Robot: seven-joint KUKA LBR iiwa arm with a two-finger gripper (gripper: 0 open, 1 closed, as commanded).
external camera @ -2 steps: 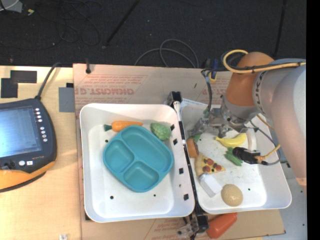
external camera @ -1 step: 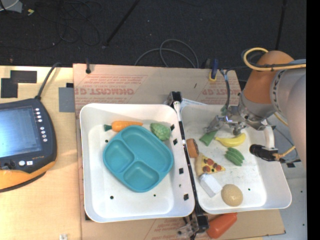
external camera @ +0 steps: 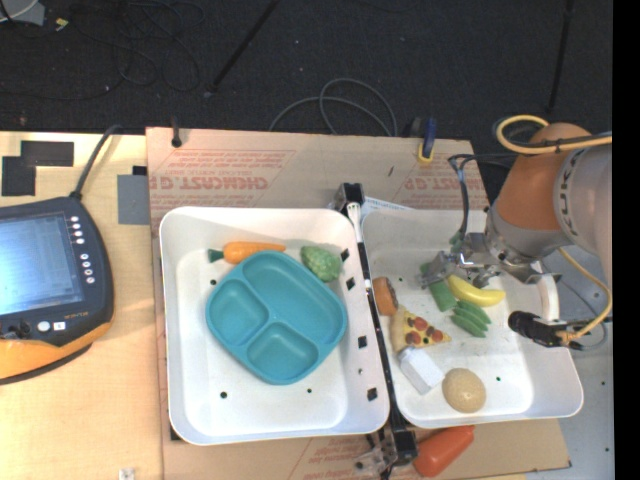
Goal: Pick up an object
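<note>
Cardboard sheeting covers the bench under two shallow white bins, with dark carpet and loose cables behind and a teach pendant [external camera: 45, 268] off to the side. Inside the right bin [external camera: 540, 388], the gripper [external camera: 462, 264] sits low over a cluster of toy food, and whether it is spread or closed cannot be told from this slanted view; nothing is visibly held. Just beside it lies a yellow banana [external camera: 478, 292], touching or nearly touching a green pea pod [external camera: 470, 317], with another small green piece [external camera: 441, 295] close by on the side toward the left bin. The banana looks like the likeliest target: probably hollow plastic, so light and stiff, yet smooth and curved enough to squirt out of a pinch. Taking it across its thicker middle, square to its length, seems safest, though the pea pod crowding it may get nudged or caught along with it. Farther off in the same bin rest a pizza slice [external camera: 420, 332], a white block [external camera: 421, 370], a round beige roll [external camera: 464, 390] and a small sausage-like piece [external camera: 384, 295] against the dividing wall. The left bin [external camera: 190, 388] carries a teal divided plate [external camera: 277, 315], a carrot [external camera: 250, 251] and a green leafy toy [external camera: 321, 261].
</note>
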